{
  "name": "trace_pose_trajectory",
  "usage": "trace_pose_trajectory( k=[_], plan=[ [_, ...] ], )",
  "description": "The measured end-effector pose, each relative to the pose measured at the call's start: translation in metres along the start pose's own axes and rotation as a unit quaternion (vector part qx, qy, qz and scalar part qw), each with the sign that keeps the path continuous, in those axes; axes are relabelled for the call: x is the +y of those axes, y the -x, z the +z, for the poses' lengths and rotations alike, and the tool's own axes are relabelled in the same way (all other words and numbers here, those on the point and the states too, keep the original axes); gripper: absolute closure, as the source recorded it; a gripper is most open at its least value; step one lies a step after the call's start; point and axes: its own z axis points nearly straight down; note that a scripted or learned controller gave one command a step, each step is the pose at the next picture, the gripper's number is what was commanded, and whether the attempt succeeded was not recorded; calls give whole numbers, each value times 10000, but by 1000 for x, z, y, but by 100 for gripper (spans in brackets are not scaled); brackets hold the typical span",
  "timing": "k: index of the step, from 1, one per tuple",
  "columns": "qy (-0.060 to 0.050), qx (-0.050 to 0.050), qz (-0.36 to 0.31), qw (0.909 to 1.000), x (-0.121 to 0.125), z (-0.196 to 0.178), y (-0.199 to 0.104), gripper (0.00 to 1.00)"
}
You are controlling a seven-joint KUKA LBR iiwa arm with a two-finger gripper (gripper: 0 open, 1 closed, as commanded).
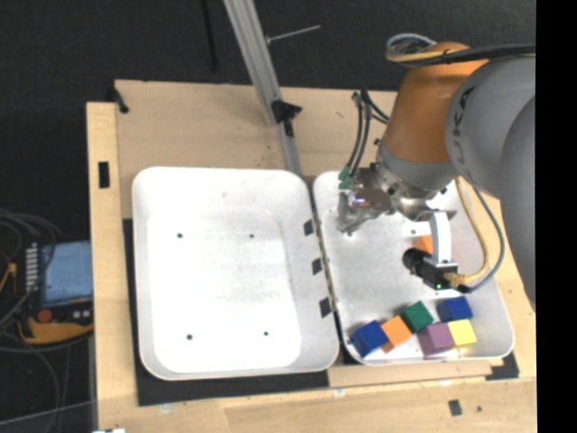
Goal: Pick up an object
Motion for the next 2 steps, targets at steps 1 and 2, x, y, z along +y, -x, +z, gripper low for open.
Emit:
trace_pose_trajectory(
  k=[1, 2],
  plan=[
    [7, -2, 3, 10000, 32, 6, -44, 100],
    [7, 7, -3, 10000, 45, -2, -93, 100]
  ],
)
